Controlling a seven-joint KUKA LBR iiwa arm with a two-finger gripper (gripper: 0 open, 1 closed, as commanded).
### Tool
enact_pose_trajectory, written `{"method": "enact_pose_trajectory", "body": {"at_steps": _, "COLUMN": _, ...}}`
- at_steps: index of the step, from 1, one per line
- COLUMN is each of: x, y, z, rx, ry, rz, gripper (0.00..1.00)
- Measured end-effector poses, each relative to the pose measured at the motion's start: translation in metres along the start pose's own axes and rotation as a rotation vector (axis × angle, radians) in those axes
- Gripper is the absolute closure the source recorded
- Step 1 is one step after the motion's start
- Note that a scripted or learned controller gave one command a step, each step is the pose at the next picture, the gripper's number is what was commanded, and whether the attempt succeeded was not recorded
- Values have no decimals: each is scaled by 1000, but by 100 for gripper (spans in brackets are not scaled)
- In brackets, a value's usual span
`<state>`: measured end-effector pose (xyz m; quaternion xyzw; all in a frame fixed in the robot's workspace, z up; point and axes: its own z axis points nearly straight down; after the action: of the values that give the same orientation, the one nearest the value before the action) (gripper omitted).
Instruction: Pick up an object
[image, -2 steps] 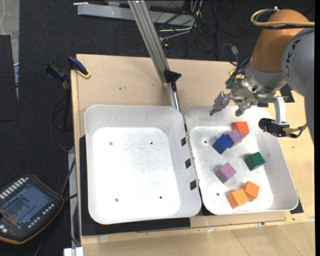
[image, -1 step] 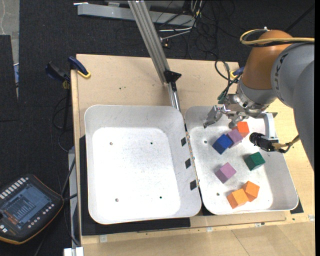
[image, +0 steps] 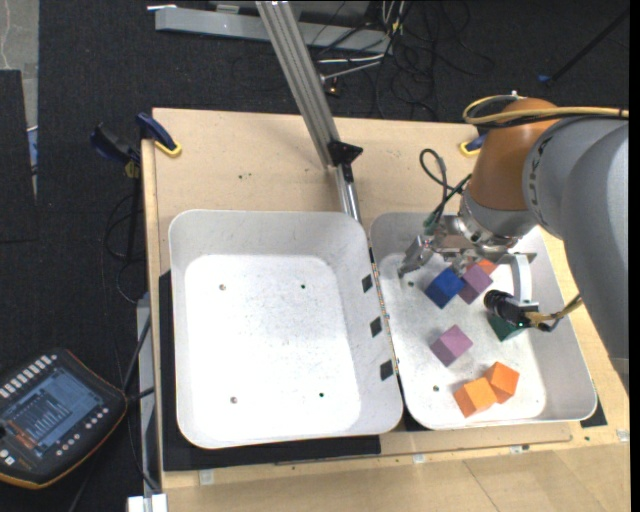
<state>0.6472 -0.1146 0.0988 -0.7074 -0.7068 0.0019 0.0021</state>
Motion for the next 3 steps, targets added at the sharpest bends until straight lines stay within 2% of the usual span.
{"method": "enact_pose_trajectory", "body": {"at_steps": 1, "x": 0, "y": 2, "z": -15, "rx": -8, "ry": -1, "rz": 0, "gripper": 100}}
{"method": "enact_pose_trajectory", "body": {"at_steps": 3, "x": 11, "y": 4, "z": -107, "rx": -12, "ry": -1, "rz": -3, "gripper": 100}}
